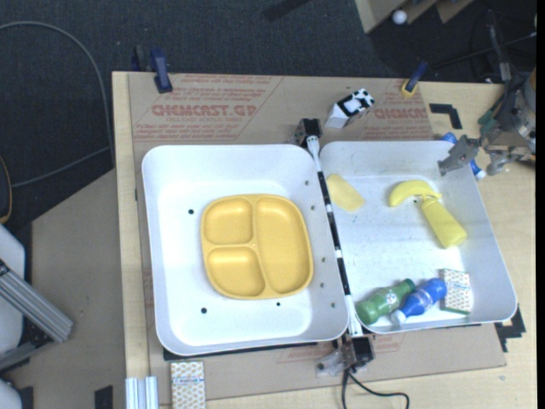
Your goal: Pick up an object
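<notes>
Bench (128, 186): bare board w/ red print. L bin (170, 186): glossy white, rounded corners; yellow 3-section plate (255, 245) at centre, open floor all round it. R bin (485, 237): middle floor free. Yellow bottle (443, 222) near far-R part, touching curved banana (409, 192); pale yellow block (345, 192) by L wall. Green bottle (383, 302), blue bottle (423, 297), patterned packet (457, 290) crowd the near edge. Gripper (471, 156) over R bin's far-R corner; finger gap can't tell, nothing seen held.

I see a blue clamp (158, 68) on the tabletop's (128, 135) far-left corner and a grey cable (81, 45) looping across the dark floor (51, 92).
</notes>
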`<state>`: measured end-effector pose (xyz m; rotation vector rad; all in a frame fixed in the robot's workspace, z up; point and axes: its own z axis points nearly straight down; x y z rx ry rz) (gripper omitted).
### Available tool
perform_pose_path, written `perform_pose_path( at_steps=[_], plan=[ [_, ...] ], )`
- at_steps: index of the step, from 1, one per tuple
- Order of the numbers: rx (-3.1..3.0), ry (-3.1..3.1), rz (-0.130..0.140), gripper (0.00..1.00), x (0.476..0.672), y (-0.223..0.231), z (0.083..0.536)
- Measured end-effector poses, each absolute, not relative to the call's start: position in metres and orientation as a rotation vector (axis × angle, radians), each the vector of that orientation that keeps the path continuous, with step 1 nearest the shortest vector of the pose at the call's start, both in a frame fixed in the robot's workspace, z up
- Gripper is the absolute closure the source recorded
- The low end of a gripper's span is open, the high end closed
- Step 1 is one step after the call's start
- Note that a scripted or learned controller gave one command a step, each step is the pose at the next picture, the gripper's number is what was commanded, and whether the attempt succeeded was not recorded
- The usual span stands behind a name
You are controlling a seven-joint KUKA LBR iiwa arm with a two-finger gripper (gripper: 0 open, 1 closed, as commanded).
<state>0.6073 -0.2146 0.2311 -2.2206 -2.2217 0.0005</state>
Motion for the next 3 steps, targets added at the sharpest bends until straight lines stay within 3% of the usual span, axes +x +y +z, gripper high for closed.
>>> perform_pose_path(
  at_steps=[1, 2, 3],
  plan=[
    [-2.219, -2.223, 0.000, 0.00, 0.656, -0.174, 0.084],
    [-2.219, -2.221, 0.001, 0.00, 0.599, -0.131, 0.084],
    [-2.222, -2.221, -0.001, 1.00, 0.599, -0.131, 0.095]
  ],
)
